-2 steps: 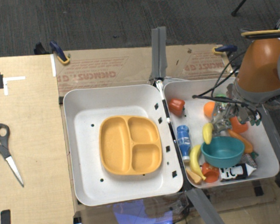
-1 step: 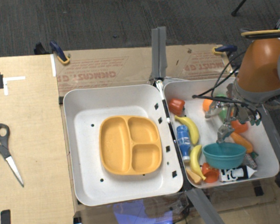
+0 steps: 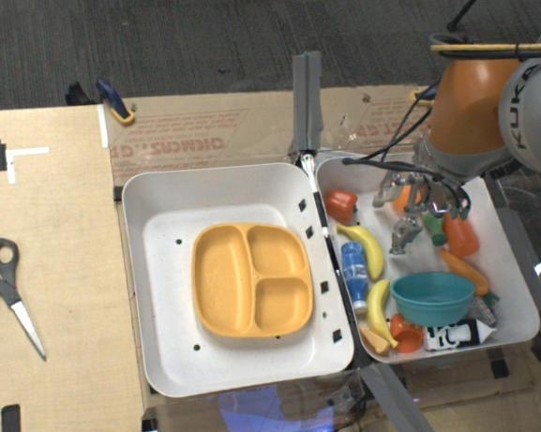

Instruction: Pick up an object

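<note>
Orange and grey, the arm (image 3: 472, 99) hangs over the right bin (image 3: 518, 306), its gripper (image 3: 410, 215) low among a red pepper (image 3: 342, 201), two bananas (image 3: 368, 249), a blue bottle (image 3: 354, 271), carrots (image 3: 461, 236) and a teal bowl (image 3: 433, 297), nothing visibly pinched, while the yellow divided plate (image 3: 253, 280) lies in the left bin (image 3: 148, 268).

Smooth white plastic bins (image 3: 146, 296); the glossy yellow plastic tray (image 3: 253, 280) sits inside the left one. Beside it, matt wood bench (image 3: 50, 277), shiny metal scissors (image 3: 9, 290).
</note>
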Action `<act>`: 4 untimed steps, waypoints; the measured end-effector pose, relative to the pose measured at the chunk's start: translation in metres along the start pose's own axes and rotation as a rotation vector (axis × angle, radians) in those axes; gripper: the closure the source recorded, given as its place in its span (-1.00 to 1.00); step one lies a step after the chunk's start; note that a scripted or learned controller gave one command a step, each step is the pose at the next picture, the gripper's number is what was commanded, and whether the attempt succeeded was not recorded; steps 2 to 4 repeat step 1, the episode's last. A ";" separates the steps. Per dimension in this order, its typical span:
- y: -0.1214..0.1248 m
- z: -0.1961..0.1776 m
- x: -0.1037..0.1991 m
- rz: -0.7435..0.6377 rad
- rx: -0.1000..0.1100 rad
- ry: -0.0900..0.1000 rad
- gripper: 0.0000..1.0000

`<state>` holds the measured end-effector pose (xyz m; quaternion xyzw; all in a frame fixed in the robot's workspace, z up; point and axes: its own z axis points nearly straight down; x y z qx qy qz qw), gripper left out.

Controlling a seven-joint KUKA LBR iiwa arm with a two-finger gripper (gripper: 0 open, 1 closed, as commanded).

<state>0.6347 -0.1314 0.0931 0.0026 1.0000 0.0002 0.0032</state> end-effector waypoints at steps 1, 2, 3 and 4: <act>0.015 0.000 0.091 -0.023 0.000 0.004 -1.00; 0.015 0.000 0.091 -0.023 0.000 0.004 -1.00; 0.015 0.000 0.091 -0.023 0.000 0.004 -1.00; 0.015 0.000 0.091 -0.023 0.000 0.004 -1.00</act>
